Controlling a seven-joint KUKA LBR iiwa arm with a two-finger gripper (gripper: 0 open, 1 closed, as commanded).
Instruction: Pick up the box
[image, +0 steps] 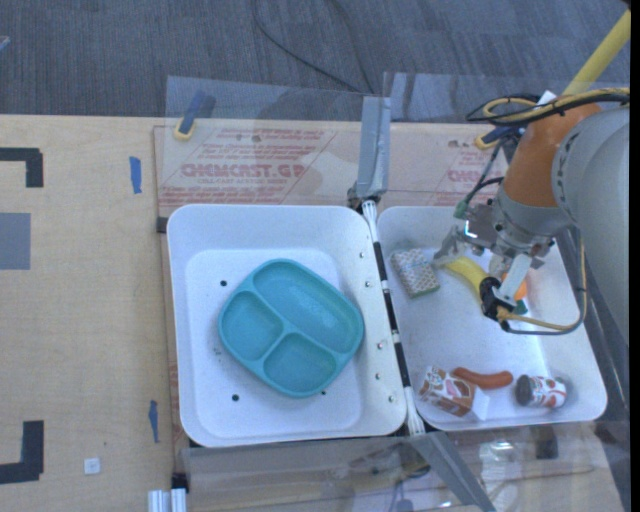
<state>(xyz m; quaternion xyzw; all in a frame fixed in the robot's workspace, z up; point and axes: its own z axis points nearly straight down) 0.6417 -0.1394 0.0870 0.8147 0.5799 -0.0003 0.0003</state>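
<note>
White bins, two side by side on a wooden bench (80, 330). The left bin (190, 300) holds a teal divided plate (290, 325) with three compartments, lying flat near the bin's centre. The right bin (590, 385) holds five things. A grey-green sponge (415, 272) lies at its upper left, and a yellow banana (462, 272) lies just to the right of the sponge. The box (445, 390), brown and white with printed sides, lies at the bin's lower left, near the front wall. A reddish sausage (484, 380) lies touching the box on its right, and a small can (541, 391) lies on its side further right. The gripper (503, 268) hangs over the upper middle of the right bin, just beside the banana and well apart from the box. Whether it is spread or pressed together cannot be told. The arm (590, 190), grey with an orange band, enters from the upper right of the frame.
</note>
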